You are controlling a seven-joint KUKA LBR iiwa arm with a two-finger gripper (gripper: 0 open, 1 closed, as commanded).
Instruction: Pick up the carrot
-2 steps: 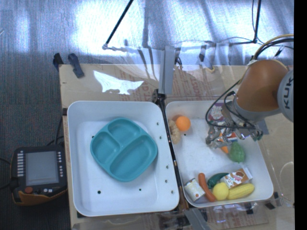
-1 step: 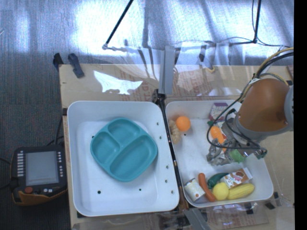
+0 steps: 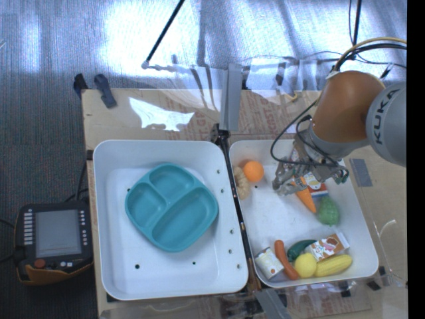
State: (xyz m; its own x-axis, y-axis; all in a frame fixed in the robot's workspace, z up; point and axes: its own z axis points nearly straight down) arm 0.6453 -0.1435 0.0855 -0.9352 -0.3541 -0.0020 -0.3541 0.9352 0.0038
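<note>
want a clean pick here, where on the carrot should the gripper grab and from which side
Probably the carrot at its thick upper end, coming straight down from above. It lies flat in the right bin, tapering toward the green vegetable crowding its tip. Close across its width. The gripper hangs right over that thick end.

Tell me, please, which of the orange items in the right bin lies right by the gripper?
The carrot, tapering down-right directly beneath the gripper. The round orange sits apart to its left; the small sausage-shaped piece lies at the bin's lower edge.

Pale wooden table (image 3: 166, 115), carrying two shallow white bins side by side: left bin (image 3: 106, 178), right bin (image 3: 362, 231), rims nearly touching. Two dark clips (image 3: 96, 88) at the far left corner.
</note>
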